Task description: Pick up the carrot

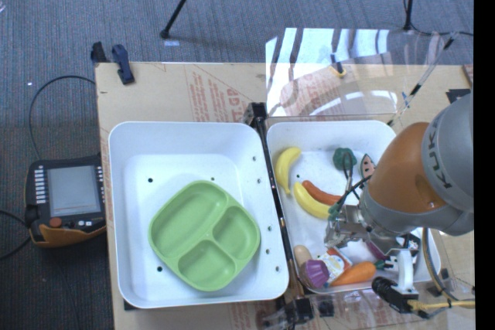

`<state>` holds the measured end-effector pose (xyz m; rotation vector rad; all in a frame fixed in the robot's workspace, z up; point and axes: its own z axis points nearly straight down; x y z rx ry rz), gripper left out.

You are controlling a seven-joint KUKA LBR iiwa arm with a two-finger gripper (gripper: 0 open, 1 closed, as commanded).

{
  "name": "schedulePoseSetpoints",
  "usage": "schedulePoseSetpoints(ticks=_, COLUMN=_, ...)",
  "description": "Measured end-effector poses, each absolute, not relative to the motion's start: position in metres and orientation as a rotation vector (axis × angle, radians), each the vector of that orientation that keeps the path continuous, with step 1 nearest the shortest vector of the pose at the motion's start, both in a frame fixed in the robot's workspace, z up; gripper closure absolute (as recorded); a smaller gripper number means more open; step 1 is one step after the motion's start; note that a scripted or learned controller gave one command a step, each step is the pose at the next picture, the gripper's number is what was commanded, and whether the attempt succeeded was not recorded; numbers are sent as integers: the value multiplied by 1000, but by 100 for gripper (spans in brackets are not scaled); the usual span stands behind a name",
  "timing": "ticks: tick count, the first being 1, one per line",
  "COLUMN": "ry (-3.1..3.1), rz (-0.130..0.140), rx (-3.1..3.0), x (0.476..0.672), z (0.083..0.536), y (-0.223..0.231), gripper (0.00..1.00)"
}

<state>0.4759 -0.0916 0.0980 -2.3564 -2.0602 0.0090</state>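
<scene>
The arm's bulk hides much of the right bin (325, 129); the gripper (346, 234) hangs just above the carrot (354, 273), its grasp impossible to tell.

L bin (124, 166) holds a green 3-compartment plate (204, 235), lying flat, a bit right of centre. R bin (325, 127): two bananas (287, 166) (309, 202) at its left side, a dark green veg (344, 159) far of them, purple item (315, 272) at near edge. Teach pendant (68, 200) on carpet, left of bench. Blue clamp (121, 62) at bench's far-left corner.
</scene>
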Motion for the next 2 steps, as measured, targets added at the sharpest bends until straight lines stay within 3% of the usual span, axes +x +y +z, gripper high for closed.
schedulePoseSetpoints(ticks=1, ry=-2052, rz=12, rx=-2359, x=476, z=105, y=-92, gripper=100)
schedulePoseSetpoints(ticks=2, ry=-2107, rz=-2, rx=-2327, x=478, z=221, y=-27, gripper=100)
